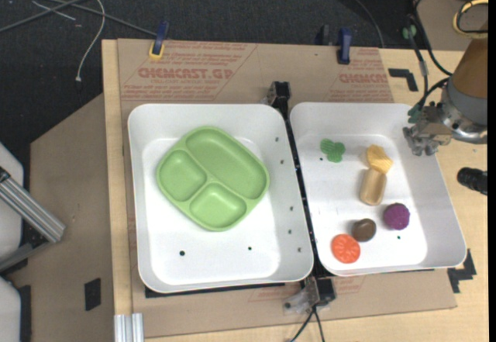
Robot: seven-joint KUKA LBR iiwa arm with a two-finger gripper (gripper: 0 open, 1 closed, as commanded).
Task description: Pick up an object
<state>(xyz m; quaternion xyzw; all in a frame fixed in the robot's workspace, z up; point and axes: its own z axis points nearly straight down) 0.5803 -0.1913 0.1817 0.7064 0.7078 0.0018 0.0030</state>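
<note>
My hand (pixel 425 139) is hovering at the far right rim of the right bin (pixel 434 255), and I cannot tell how it is set because it is showing too small and blurred. Inside that bin are lying a green piece (pixel 332 150), a yellow piece (pixel 378 157) touching a tan cylinder (pixel 372 187), a purple ball (pixel 397 215), and a brown lump (pixel 364 229) beside an orange round thing (pixel 346 248). A green divided plate (pixel 212 177) is sitting in the left bin (pixel 155 255).

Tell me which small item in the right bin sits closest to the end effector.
The yellow piece, at the upper end of the tan cylinder. It lies nearest the end effector at the bin's upper right rim; the other items lie farther off.
</note>
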